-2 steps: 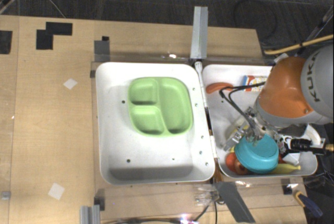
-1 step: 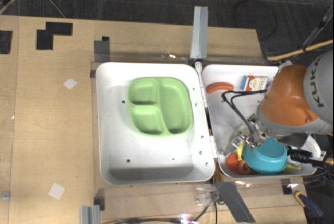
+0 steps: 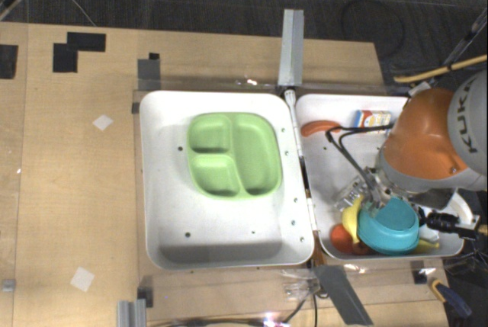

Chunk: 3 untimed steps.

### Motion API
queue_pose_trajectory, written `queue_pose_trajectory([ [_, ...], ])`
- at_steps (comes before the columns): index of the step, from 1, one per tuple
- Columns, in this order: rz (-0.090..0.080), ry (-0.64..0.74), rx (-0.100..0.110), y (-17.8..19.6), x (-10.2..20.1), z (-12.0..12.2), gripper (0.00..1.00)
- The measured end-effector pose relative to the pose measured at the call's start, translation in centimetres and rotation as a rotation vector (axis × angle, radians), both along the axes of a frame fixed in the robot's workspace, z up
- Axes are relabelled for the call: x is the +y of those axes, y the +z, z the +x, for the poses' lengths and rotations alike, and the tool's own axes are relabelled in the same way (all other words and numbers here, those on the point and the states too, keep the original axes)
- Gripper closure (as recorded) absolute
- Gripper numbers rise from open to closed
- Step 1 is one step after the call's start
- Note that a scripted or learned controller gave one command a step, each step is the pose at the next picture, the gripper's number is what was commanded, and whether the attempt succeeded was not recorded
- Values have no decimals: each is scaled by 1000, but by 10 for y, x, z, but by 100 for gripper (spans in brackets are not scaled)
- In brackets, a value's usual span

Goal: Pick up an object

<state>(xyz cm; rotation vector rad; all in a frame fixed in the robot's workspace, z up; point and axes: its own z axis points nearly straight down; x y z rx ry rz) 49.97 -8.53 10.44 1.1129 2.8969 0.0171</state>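
Clutter is crowding the right bin [image 3: 324, 165]'s near corner: banana [image 3: 350, 220] touching teal bowl [image 3: 390, 227]. Gripper [image 3: 367, 192] is hovering over them, its opening impossible to tell; a neighbour is likely deflecting any grasp.

green divided plate [image 3: 232, 155] sits alone in the left white bin [image 3: 164, 226].
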Motion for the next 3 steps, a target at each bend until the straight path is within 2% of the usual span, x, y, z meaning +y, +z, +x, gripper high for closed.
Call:
queue_pose_trajectory([
  [1,8,-200,29,82,17,-10,100],
  [2,10,-303,31,110,28,85,100],
  [3,9,-294,24,122,28,87,100],
])
